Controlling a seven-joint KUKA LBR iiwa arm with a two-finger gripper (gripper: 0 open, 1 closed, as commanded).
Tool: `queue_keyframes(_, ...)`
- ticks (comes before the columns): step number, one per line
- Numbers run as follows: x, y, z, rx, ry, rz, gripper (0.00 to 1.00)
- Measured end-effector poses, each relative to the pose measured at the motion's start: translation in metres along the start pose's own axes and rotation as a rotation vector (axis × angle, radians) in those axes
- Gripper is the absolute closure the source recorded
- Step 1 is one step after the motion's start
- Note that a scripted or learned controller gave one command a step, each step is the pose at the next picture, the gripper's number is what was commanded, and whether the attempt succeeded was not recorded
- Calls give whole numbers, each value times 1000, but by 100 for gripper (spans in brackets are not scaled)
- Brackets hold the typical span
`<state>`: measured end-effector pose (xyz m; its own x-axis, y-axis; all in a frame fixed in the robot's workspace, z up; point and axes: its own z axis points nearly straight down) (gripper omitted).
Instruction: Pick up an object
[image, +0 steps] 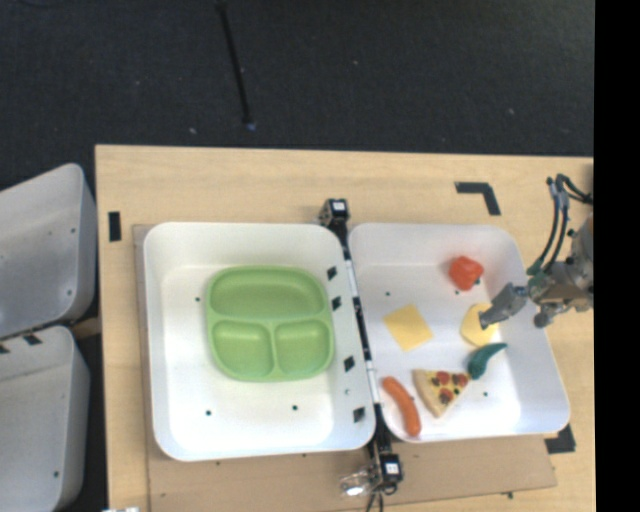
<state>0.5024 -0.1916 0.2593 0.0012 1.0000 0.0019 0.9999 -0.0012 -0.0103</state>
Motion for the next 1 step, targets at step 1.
queue_keyframes(1, 0, 2, -6, -11, -3, -3, 0)
